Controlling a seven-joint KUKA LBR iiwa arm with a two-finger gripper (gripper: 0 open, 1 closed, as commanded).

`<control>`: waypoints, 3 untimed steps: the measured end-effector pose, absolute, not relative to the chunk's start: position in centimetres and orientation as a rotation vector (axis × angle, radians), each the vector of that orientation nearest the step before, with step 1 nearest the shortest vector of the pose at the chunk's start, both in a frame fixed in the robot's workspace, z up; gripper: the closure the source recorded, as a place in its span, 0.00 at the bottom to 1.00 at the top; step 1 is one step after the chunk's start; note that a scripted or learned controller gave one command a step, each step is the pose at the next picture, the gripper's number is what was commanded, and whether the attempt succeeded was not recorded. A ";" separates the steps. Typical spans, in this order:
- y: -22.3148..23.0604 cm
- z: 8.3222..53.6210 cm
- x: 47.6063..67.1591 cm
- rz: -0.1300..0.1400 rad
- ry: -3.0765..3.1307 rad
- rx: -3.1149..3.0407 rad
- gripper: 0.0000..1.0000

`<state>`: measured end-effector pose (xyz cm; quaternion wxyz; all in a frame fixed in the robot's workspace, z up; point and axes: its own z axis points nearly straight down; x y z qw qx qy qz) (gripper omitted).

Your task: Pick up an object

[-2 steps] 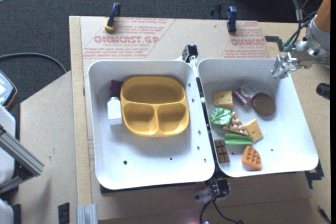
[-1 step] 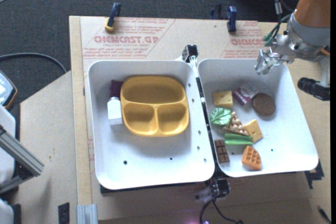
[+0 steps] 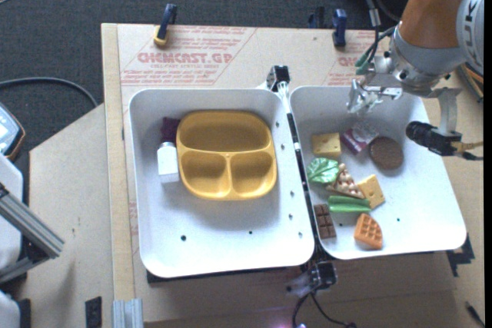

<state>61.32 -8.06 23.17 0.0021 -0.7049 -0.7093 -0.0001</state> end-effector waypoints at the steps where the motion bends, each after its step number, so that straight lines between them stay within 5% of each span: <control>1: -7.8 23.5 62.1 -0.003 -2.225 -2.222 1.00; 3: -7.9 23.6 62.3 -0.003 -2.224 -2.224 1.00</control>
